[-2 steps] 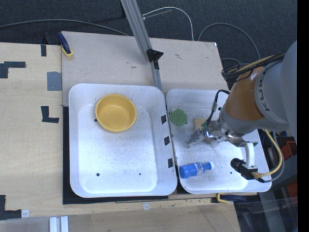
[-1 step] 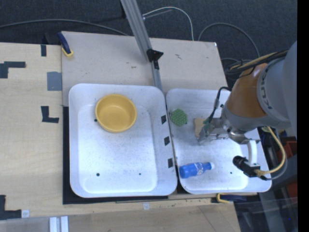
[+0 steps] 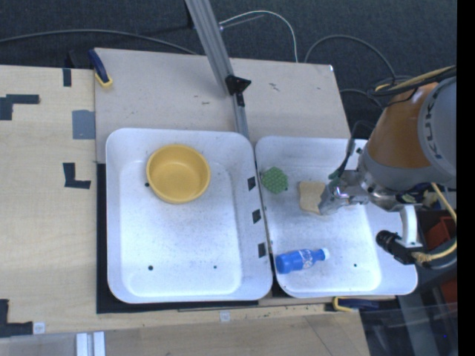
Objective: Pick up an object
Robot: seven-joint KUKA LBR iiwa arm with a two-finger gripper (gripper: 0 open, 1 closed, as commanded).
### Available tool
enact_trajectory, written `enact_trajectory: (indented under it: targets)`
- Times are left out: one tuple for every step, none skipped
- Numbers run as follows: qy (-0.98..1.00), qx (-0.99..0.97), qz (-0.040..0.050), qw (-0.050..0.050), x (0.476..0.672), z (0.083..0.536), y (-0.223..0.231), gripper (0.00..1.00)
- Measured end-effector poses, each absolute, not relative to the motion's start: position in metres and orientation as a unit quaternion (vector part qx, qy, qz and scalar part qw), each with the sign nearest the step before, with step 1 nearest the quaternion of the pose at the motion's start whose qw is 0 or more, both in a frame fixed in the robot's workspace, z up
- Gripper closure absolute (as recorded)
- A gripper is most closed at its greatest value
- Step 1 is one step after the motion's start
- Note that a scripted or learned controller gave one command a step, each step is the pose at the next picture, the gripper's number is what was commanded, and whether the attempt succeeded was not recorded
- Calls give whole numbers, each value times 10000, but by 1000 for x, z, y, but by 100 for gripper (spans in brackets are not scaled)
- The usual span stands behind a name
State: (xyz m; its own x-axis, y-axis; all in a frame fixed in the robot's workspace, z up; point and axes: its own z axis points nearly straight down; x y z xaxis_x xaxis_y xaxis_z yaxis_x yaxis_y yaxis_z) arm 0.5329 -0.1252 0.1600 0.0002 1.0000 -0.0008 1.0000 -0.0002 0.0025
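a dark carpet floor lies around a light wood bench [image 3: 44, 221]. on the bench two flat white bins sit side by side, touching in the middle. a grey metal pole [image 3: 211, 39] slants down from the top to the spot where the bins meet. thin cables curl on the floor behind the bench. a small blue and yellow clamp [image 3: 100, 69] sits on the far left corner of the board under the bins.

the left bin [image 3: 178, 265] has a yellow bowl [image 3: 178, 173] in its far part. the bowl stands upright and is well apart from the other things.

the right bin [image 3: 334, 273] has three small things in it. a green bumpy ball [image 3: 274, 179] lies near the far left side of this bin. just to the right of it is a tan block [image 3: 309, 196], like a sponge. a blue bottle [image 3: 300, 259] with a white cap lies on its side near the front of the bin, well apart from the other two.

the grey arm with its orange band [image 3: 397, 136] comes in from the right, over the right bin. its claw [image 3: 330, 201] is low, right at the right edge of the tan block and looks like it touches it. i cannot tell how the claw stands, or if it has hold of the block.
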Motion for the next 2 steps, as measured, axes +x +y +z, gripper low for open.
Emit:
enact_trajectory:
  targets:
    - [7078,7064,12,21,543,217,-126,100]
    - [7077,7065,1,2,544,233,-126,100]
